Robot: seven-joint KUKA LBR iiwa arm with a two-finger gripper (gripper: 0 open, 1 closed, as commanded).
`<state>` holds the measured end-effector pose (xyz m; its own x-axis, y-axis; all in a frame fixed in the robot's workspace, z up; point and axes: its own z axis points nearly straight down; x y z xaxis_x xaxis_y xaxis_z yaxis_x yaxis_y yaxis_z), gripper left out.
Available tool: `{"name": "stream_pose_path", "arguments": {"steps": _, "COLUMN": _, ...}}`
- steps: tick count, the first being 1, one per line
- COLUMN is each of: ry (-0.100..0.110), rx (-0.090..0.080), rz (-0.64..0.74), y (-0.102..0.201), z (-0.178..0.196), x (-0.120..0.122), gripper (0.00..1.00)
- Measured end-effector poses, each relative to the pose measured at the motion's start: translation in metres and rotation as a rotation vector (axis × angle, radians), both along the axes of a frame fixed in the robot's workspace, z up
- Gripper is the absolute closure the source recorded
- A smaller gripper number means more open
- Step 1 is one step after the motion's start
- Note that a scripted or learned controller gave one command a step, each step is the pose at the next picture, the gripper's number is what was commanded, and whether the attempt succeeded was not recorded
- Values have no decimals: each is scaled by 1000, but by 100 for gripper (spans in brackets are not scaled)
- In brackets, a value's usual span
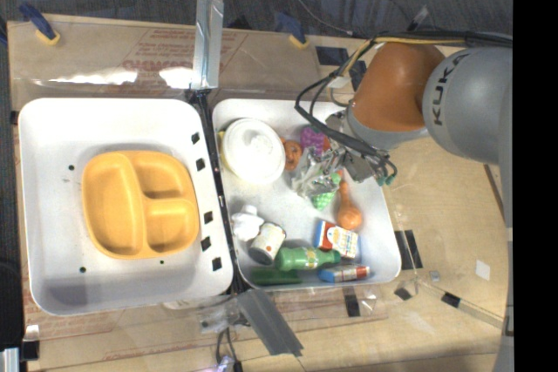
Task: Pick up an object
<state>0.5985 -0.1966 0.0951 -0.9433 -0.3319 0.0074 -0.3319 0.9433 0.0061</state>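
gripper (324, 168) is down in the right-hand shallow white bin (384, 213) among the small toys, right over a green grape-like cluster (323, 198); honestly can't tell its state; nothing's visibly lifted, so the pick looks not yet done

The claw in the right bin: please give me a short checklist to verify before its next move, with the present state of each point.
1. Claw is over the right bin: ok.
2. Something is held by the claw: cannot tell; the clutter there hides it.
3. Nearest targets are identified: ok; green grapes and orange pear-shaped toy lie just below it.
4. Space around the targets: not ok; items crowd together.
5. Cables stay off the objects: ok.
6. Yellow divided tray sits flat in the left bin: ok.
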Motion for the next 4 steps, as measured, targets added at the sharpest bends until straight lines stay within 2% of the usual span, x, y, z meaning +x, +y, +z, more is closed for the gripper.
{"name": "stream_pose_path", "arguments": {"steps": 1, "ry": -9, "rx": -6, "rz": -436, "y": 13, "z": 182, "x": 24, "gripper": 100}}
{"name": "stream_pose_path", "arguments": {"steps": 2, "ry": -4, "rx": -6, "rz": -437, "y": 37, "z": 183, "x": 42, "gripper": 100}}
{"name": "stream_pose_path", "arguments": {"steps": 3, "ry": 10, "rx": -3, "rz": -329, "y": 13, "z": 61, "x": -27, "gripper": 100}}
{"name": "stream_pose_path", "arguments": {"steps": 4, "ry": -6, "rx": -6, "rz": -547, "y": -3, "z": 117, "x": 59, "gripper": 100}}
